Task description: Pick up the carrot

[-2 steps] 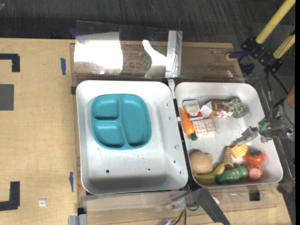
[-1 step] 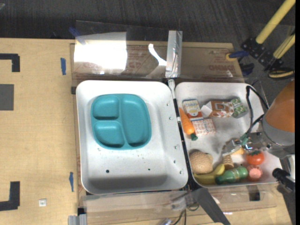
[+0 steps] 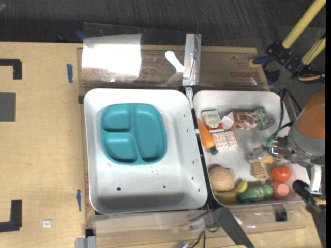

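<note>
On the left sits a shallow white bin [image 3: 137, 190] with a teal plastic plate with three sections [image 3: 133, 132] in it. Nothing else is in that bin.

Next to it on the right is a second shallow white bin [image 3: 235, 96], and this one is full of toy food. The small orange carrot with a green tip [image 3: 207, 137] lies right up against this bin's left wall, pointing up and down the picture. Just beside it are small white food boxes [image 3: 220, 130]. Lower down are a round tan bread roll [image 3: 221, 178], a yellow banana [image 3: 230, 192], a green bottle [image 3: 256, 192] and a red tomato [image 3: 281, 174].

On the far right, the grey arm with the orange band [image 3: 310, 125] reaches in. Its gripper [image 3: 274, 150] hangs over the right part of the bin, well apart from the carrot. I cannot tell how its claw is set, and it holds nothing that I can see.

The pick-up looks like it has not started. The carrot is tucked against the wall, so a finger could bump the wall or slip off. The boxes are so close that the claw might grab one of them by mistake.
</note>
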Robot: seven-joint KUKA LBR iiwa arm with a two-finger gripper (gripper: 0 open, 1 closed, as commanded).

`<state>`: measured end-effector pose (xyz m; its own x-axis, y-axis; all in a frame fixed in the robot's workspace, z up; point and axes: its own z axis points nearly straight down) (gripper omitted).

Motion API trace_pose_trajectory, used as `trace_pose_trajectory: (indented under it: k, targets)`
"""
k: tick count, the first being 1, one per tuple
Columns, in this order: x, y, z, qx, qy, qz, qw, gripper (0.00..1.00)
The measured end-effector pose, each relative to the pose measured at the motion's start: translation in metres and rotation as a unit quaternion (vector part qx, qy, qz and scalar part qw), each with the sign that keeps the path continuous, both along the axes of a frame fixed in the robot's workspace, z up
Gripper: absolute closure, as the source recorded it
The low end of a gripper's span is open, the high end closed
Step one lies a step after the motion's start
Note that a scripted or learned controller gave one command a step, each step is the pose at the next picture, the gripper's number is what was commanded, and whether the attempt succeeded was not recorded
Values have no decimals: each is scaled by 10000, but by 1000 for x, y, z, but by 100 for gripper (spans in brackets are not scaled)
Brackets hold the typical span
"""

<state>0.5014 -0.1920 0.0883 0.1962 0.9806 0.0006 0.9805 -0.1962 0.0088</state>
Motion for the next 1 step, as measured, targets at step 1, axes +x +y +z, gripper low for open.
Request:
trace_pose_trajectory:
  k: [1]
  targets:
    - [2, 0, 11, -16, -24, 14, 10000, 100]
